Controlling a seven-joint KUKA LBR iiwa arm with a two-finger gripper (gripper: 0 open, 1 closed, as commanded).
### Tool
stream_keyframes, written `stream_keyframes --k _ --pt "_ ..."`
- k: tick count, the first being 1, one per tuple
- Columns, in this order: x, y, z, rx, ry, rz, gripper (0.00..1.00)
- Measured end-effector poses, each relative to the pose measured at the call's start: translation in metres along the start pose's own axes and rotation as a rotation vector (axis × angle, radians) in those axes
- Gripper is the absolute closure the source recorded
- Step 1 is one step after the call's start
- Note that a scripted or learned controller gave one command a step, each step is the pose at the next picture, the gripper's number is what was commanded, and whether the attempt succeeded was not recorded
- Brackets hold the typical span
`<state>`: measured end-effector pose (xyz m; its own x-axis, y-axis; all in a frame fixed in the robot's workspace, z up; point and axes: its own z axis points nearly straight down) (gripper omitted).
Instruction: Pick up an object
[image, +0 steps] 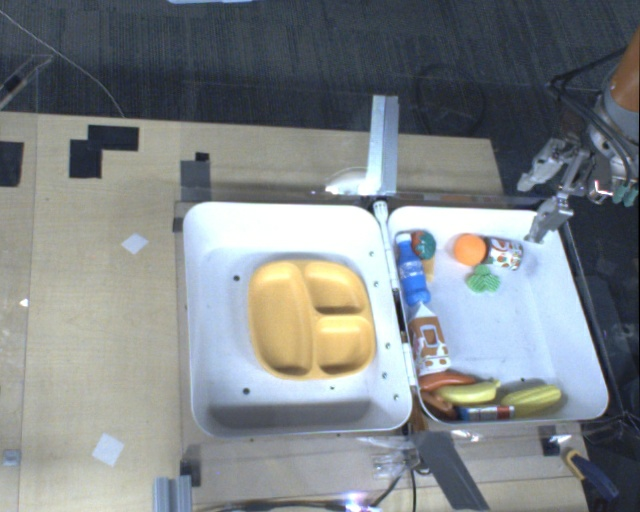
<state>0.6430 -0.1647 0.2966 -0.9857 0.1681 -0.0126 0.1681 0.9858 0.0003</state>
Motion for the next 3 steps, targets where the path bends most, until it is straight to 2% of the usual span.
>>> stream_keyframes --k 1,2,3 --pt "-0.023 -0.037 0.125 -0.001 0.014 0.086 0.0" --pt "-0.014 -0.039 0.204 0.001 -0.006 0.428 0.0" --pt "0.006 0.06 0.182 -0.001 0.001 0.561 0.0"
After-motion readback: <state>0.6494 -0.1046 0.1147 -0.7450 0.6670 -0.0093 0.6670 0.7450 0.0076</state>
